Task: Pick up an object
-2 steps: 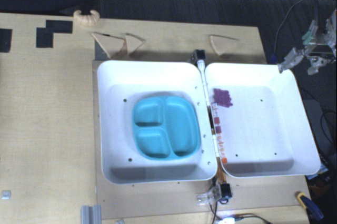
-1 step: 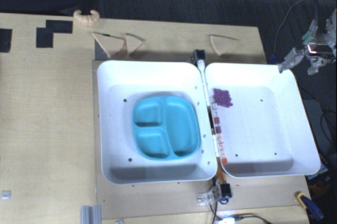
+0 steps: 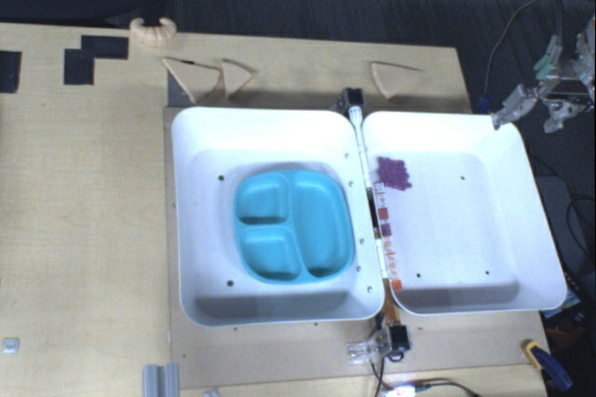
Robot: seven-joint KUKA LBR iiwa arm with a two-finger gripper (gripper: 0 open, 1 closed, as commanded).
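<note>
Two shallow white bins sit side by side on the pale wooden bench (image 3: 84, 227), their inner rims meeting along a central seam. The left bin (image 3: 200, 199) holds a blue divided tray (image 3: 293, 225), lying flat near the bin's middle, with three compartments facing up: two smaller ones on its left side and a longer one on its right. The right bin (image 3: 503, 227) holds a small purple object (image 3: 393, 172), lying flat on the floor toward the upper left part of that bin, close to the seam but apart from the tray. Along the seam runs a narrow strip (image 3: 383, 227) with reddish and orange marks. The hand (image 3: 549, 92) hangs at the far right of the view, outside the bins, just beyond the upper right corner of the right bin and well apart from both objects. It is too small and blurred here to tell whether it is wide or narrow; nothing shows between its fingers.
</note>
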